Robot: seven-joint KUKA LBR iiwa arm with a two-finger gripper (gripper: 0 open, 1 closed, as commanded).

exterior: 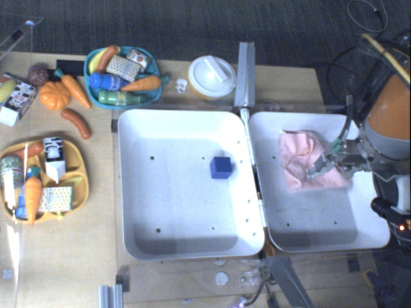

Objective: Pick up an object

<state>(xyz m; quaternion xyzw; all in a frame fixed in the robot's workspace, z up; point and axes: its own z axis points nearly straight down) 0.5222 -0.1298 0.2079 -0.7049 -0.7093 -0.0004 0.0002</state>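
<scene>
The arm [389, 124] was grey, with a broad rounded orange band above the wrist. Thin dark cables looped around its upper part and ran down beside it. The tool [321, 165] was a small metallic grey assembly with slim fingers. A dark housing sat lower on the arm.

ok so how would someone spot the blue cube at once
Find the two white bins side by side and take the left bin. The blue cube sits alone near its right wall, small and dark blue, unlike the crumpled pink cloth in the other bin.
</scene>
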